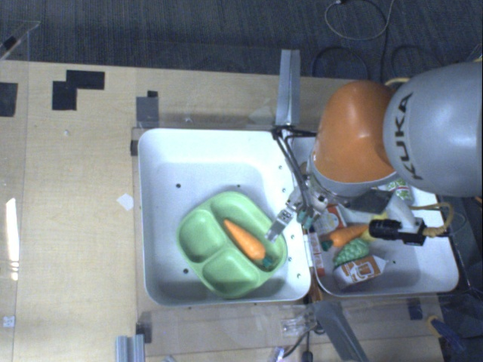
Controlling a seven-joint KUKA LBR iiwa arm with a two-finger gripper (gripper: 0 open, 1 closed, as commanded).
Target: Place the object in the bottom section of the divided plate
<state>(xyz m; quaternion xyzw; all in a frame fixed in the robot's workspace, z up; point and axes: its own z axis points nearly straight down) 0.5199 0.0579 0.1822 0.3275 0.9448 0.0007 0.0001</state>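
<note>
Camera view: orange tapered carrot (244, 238) lies on green divided plate (226, 266).

- You see a green divided plate (219, 266) lying in the left white bin (162, 202).
- An orange carrot (244, 239) lies aslant in the plate's right-hand section, its green top toward the rim.
- The gripper (278, 225) sits just above the carrot's leafy end; you cannot tell how its fingers stand.
- The right bin (441, 277) holds another carrot-like toy (346, 234) and a green and white packet (355, 262).
- The grey arm (438, 127) with its orange band (355, 138) overhangs that bin.
</note>
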